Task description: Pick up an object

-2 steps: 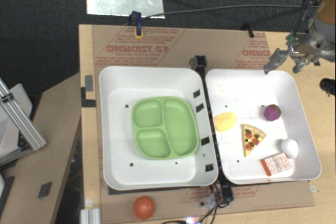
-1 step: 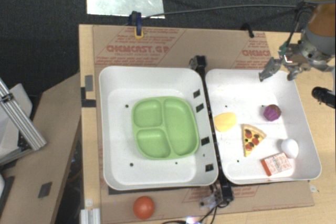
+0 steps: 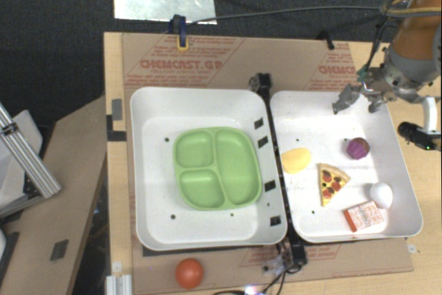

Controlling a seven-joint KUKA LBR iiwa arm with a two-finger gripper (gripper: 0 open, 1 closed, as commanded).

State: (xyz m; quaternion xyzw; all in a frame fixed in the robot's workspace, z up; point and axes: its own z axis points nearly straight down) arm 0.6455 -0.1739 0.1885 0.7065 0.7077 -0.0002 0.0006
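Nearest us, an orange ball (image 3: 189,272) sits on the tabletop (image 3: 391,260); our gripper (image 3: 359,97) hangs open, empty, and could shove the purple onion (image 3: 357,147) aside.

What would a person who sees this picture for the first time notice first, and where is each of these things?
The eye goes first to the green divided tray in the middle of the left bin. Next come the small items in the right bin: a yellow piece, a pizza slice, a purple ball, a white egg and a red packet. The gripper hangs open above that bin's far right corner.
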